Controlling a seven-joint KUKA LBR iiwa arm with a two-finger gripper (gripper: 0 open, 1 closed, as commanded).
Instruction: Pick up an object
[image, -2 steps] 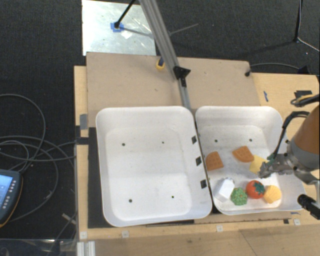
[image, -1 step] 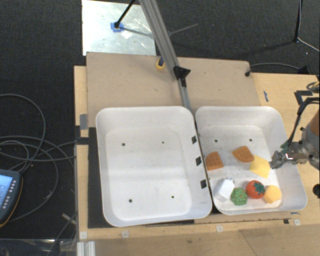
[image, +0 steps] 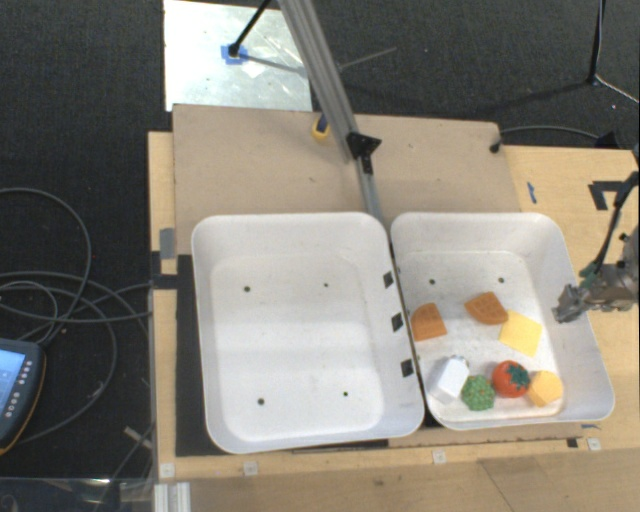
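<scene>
The right bin (image: 560, 250) holds several small toy foods. An orange piece (image: 428, 322) lies near its left wall, with a brown-orange piece (image: 486, 308) and a yellow square (image: 521, 333) to its right. Along the front sit a white block (image: 449, 377), a green broccoli-like piece (image: 478, 393), a red tomato (image: 511, 379) and a yellow-orange block (image: 545, 388). My gripper (image: 572, 304) hovers over the right rim of that bin, just right of the yellow square and touching none of the objects. Nothing is seen in its grasp.
The left bin (image: 215, 300) stands beside the right one, joined by black clips (image: 396, 322). A slanted grey pole (image: 330, 80) crosses the back of the bench. Cables and a tablet (image: 15, 385) lie on the floor at the left.
</scene>
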